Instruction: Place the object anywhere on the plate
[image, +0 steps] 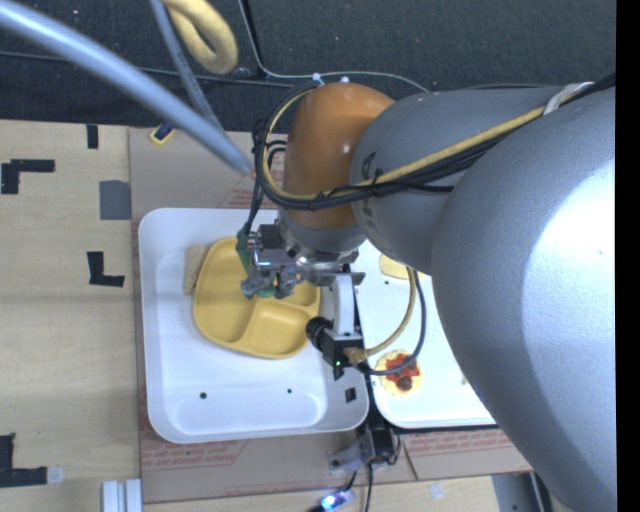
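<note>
- One yellow plate (250, 305) is lying in the left white bin (170, 330).
- One gripper (270, 282) is hanging over the plate; I cannot tell its state.
- Two bins are sitting on the wooden bench (60, 340).

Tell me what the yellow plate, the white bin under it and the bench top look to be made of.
Yellow plate: probably moulded plastic, semi-gloss; soft highlights, rounded raised dividers.
White bin: likely plastic, smooth and slightly shiny; rounded corners and a formed rim.
Bench top: seems wood or wood-look laminate, matte; pale grain lines run across it.
</note>
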